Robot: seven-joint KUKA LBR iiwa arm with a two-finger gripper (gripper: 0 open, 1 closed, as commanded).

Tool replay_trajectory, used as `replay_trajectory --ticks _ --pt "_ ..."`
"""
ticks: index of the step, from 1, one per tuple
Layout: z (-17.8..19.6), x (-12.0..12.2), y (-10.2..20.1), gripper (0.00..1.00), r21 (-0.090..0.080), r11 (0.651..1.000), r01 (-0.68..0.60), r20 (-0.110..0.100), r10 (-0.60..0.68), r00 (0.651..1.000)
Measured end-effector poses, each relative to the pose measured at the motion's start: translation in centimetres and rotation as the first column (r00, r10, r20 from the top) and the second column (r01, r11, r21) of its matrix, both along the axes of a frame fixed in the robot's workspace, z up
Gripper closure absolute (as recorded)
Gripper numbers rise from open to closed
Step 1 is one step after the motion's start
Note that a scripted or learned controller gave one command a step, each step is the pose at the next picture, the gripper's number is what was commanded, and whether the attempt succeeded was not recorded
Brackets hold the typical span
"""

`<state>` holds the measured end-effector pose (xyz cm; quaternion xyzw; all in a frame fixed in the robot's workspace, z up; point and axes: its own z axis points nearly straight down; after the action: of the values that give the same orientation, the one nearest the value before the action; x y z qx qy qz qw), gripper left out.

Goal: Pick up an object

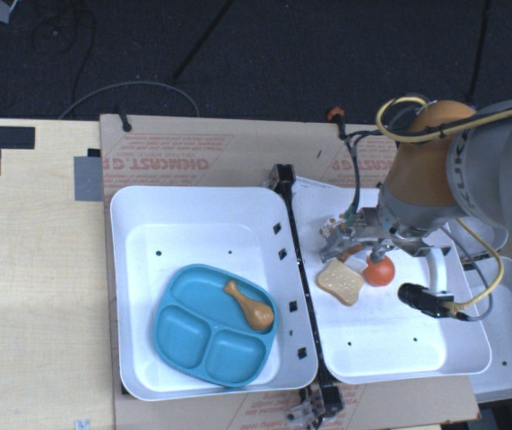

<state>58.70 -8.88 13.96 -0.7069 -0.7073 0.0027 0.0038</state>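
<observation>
The end effector [360, 240] is lowered into the right bin [417, 352], just above the toast slice [340, 282] and beside the red tomato [379, 272], positioned for a grasp; its grip state cannot be determined. The left bin [139, 240] holds a blue divided plate [193, 339] carrying a drumstick [249, 305].

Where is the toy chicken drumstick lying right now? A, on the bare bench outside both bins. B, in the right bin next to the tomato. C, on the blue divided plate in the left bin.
C: the drumstick rests on the blue divided plate in the left bin, apart from the bread slice and tomato.
</observation>
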Motion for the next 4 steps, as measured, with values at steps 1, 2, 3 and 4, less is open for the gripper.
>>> replay_trajectory --ticks 1,2,3,4 --pt "-5.2 0.0 -0.1 0.0 -0.003 1.0 0.002 0.007 -0.002 1.0" --pt "-4.0 -0.1 -0.2 1.0 -0.002 1.0 0.008 0.003 -0.008 1.0" --pt "0.2 0.1 -0.6 1.0 -0.002 1.0 0.007 0.01 -0.007 1.0" --pt "4.7 0.8 -1.1 1.0 -0.002 1.0 0.002 0.011 -0.002 1.0"
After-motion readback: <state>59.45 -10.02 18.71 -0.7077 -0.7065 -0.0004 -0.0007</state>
